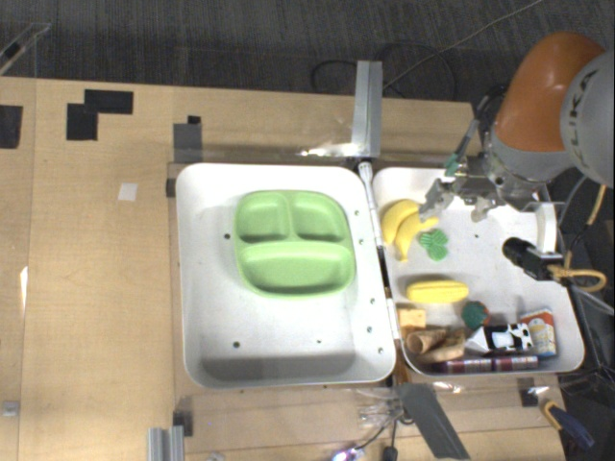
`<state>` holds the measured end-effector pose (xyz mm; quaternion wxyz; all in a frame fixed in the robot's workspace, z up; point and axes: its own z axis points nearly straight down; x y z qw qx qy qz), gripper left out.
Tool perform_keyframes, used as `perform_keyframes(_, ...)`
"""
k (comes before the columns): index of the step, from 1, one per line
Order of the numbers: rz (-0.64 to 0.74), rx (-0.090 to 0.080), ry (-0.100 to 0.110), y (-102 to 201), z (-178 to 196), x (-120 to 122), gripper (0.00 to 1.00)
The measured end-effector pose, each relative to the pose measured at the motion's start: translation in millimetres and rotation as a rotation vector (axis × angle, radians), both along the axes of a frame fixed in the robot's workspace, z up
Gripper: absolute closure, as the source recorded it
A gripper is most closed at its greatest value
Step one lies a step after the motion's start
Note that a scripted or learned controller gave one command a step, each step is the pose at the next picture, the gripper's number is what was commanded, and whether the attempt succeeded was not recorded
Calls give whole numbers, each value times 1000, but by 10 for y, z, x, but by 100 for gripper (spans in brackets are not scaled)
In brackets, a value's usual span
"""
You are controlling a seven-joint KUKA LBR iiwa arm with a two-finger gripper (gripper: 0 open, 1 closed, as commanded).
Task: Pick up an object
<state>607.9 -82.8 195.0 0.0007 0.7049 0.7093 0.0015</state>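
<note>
- Tabletop: you see a light wooden surface carrying two shallow white bins side by side.
- Left bin: it holds a green sectioned plate, lying flat near the bin's middle.
- Right bin: it holds the loose objects listed below.
- Arm: it enters from the right, its orange band above the wrist, and bends down over the far part of the right bin.
- End effector: it hangs at the far left of the right bin, just beside the banana. You cannot tell whether its fingers are apart or together, and nothing is seen between them.
- Banana: it lies against the bin's left wall.
- Yellow oblong object: it lies nearer you than the banana.
- Black-and-white carton: it lies along the near wall among other small items.
- Small green object: it sits just beside the banana's right side.
</note>
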Motion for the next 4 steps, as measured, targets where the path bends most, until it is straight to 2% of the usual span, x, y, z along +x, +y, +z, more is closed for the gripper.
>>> perform_keyframes(1, 260, -2, -3, 397, -93, 597, 0)
perform_keyframes(2, 361, -3, -3, -46, -640, 626, 0)
perform_keyframes(3, 424, -6, -31, -100, -888, 574, 0)
perform_keyframes(4, 406, -4, -8, -155, -1060, 278, 0)
